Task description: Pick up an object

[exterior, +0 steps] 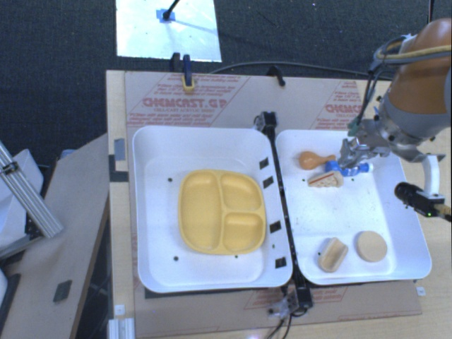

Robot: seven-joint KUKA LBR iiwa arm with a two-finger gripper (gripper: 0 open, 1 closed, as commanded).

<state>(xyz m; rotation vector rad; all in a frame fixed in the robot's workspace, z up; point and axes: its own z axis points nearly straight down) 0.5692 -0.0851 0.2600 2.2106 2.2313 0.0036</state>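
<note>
Arm comes in from the right w/ its orange band near the top-right corner; the claw (351,154) is down in the right bin (402,260), at the upper middle part. Claw's state can't be told from this angle.

Right bin contents: an orange drumstick-like toy (313,160) at upper left, its thin end pointing toward the claw; a blue piece (351,168) right below the claw tip, touching or nearly so, can't tell if gripped; a pale wedge w/ a reddish edge (325,180) just below the drumstick and beside the blue piece. Near the front edge, a tan bread-roll shape (332,253) and a round beige disc (371,246) sit side by side, well apart from the claw.

Left bin (159,189) holds a yellow divided plate (221,211), three compartments, roughly centred. Both bins sit on a cardboard sheet w/ red lettering (185,103) on the counter (78,210). A blue-and-yellow clamp (187,73) grips the sheet's far edge.
</note>
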